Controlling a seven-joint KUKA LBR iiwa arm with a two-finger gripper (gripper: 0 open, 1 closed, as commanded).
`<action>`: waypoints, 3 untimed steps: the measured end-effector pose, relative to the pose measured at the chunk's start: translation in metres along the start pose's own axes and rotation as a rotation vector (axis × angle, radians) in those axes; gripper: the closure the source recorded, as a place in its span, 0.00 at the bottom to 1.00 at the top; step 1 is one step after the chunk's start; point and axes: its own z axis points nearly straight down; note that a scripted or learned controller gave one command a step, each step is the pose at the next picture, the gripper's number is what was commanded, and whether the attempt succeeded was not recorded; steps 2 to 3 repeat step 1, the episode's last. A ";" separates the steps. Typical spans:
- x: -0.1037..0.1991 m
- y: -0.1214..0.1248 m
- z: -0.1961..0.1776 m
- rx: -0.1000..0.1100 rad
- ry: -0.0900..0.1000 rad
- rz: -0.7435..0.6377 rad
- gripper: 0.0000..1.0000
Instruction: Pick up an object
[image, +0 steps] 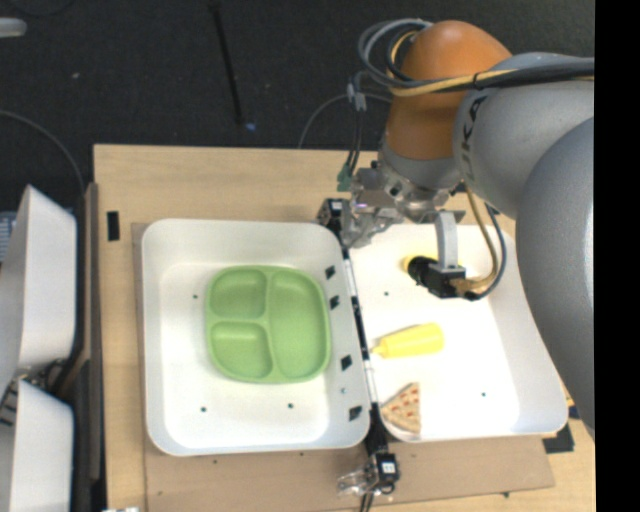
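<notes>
**Item 1.** Elongated yellow plastic piece (408, 342). It lies flat in the right shallow white bin (490, 360), on that bin's left side and just beside the wall between the bins, with its long axis running left to right. It is judged light, rigid and smooth, so probably slippery. The best hold is across its narrow width at mid-length, where the floor around it is bare.

**Item 2.** Small wedge-shaped toy pizza slice (405, 408). It sits in the near-left corner of the same bin, close against the rim. It is judged light and thin, and the corner leaves little room for a grasp.

**Item 3.** Pale green divided plastic plate (268, 322). It has three compartments and lies at the centre of the left shallow white bin (170, 290). It is judged stiff and broad, so only its rim offers a hold.

**Item 4.** Tool (362, 218). It hangs at the far-left corner of the right bin, over the dividing wall and well apart from the yellow piece. Whether it is apart or together cannot be told, and nothing is seen clamped in it.

**Item 5.** Light wooden tabletop (200, 165). It bears both bins.
</notes>
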 end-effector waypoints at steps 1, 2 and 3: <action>0.046 -0.002 0.013 0.004 -0.001 0.001 1.00; 0.046 -0.002 0.013 0.004 -0.001 0.001 1.00; 0.046 -0.002 0.013 0.004 -0.001 0.001 1.00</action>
